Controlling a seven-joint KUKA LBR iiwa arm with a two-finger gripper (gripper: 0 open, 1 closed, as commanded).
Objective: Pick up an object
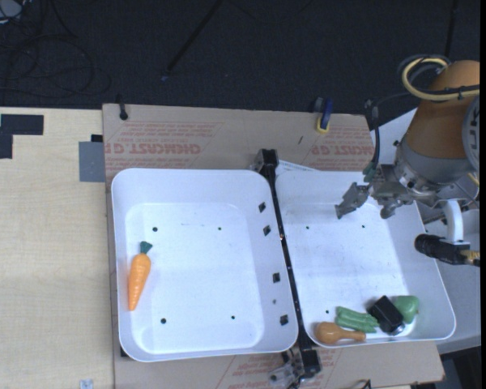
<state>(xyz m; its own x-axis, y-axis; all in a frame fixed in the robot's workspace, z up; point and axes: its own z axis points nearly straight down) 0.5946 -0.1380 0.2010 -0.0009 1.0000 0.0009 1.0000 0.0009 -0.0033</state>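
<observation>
An orange toy carrot with a green top lies at the left side of the left bin. In the right bin, along the near edge, sit a tan pear-shaped toy, a green pod-like toy, a black block and a green rounded piece. My gripper hangs over the far part of the right bin, its two fingers spread apart with nothing between them. It is well away from the objects at the near edge.
A black divider runs between the two bins. Cardboard lies under the bins, with a blue clip at its far edge. A black handle-like part juts out at the right.
</observation>
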